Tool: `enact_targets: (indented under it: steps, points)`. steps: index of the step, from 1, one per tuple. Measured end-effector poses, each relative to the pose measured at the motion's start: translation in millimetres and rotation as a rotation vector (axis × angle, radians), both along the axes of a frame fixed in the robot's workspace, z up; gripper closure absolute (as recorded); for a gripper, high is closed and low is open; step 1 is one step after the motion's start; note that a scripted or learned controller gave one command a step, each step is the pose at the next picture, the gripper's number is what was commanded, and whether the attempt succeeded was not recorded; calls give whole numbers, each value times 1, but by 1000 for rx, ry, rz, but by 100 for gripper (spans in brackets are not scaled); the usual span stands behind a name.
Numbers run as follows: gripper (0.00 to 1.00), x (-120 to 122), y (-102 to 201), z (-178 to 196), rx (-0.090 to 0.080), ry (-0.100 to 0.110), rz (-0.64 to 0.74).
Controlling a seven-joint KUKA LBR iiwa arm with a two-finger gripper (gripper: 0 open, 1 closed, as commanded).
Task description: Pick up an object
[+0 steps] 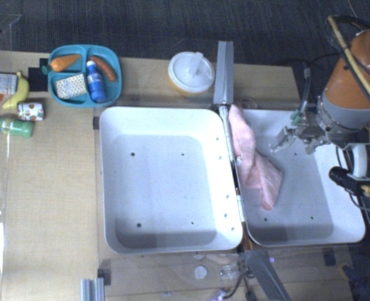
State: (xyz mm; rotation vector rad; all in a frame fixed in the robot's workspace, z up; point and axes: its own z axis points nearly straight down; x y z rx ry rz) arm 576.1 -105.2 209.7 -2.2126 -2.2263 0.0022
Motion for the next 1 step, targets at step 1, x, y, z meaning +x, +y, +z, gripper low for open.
enact_targets:
  steps: [1]
  points:
    - [0, 23, 5, -114, -1, -8, 67]
